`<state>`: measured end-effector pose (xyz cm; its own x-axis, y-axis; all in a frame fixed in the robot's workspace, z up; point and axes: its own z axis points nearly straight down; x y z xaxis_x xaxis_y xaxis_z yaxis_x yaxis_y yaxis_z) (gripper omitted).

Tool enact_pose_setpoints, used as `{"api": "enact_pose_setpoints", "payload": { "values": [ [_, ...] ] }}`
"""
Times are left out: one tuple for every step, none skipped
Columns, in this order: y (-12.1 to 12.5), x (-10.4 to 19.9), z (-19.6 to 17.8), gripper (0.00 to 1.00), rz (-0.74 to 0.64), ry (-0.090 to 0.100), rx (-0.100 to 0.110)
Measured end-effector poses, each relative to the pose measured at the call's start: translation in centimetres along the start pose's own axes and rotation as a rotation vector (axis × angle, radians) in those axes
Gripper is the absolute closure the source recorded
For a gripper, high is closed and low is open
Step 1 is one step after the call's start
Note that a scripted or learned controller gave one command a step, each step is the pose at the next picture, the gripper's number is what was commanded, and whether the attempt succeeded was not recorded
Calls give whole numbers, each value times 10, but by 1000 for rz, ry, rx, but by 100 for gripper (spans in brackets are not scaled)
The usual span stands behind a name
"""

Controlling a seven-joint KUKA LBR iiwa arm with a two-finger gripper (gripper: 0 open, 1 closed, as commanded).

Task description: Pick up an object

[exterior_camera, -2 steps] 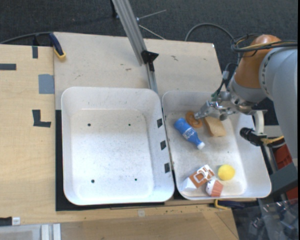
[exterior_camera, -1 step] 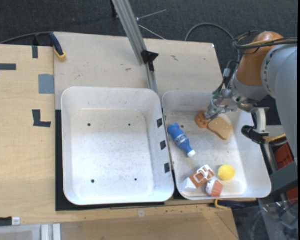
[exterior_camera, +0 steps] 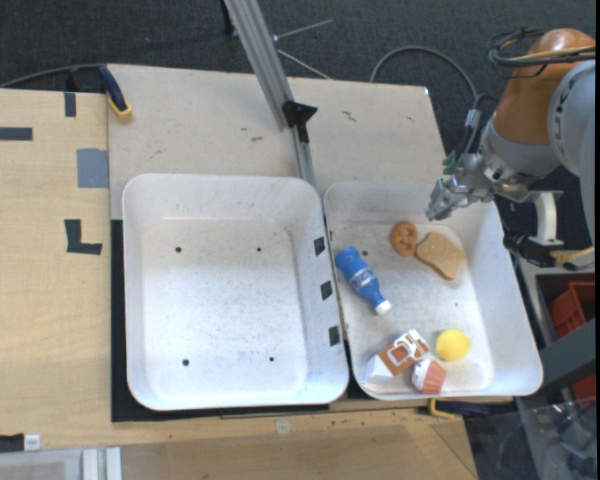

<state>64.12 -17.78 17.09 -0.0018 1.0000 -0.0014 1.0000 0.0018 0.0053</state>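
We see the hand (exterior_camera: 443,206) over the right bin's (exterior_camera: 510,298) far edge, near the bread (exterior_camera: 442,254); its grip we cannot tell, too small and blurred.

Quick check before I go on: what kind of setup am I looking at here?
Most likely a lab bench set up for robot picking tests. Two shallow white bins sit side by side on a wooden bench, toy items such as a blue bottle and yellow ball lie in one, and cables trail behind.
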Motion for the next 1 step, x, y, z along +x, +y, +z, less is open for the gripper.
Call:
{"api": "enact_pose_setpoints", "payload": {
  "values": [
    [1, 0, -54, 100, 0, 0, 0]
  ]
}}
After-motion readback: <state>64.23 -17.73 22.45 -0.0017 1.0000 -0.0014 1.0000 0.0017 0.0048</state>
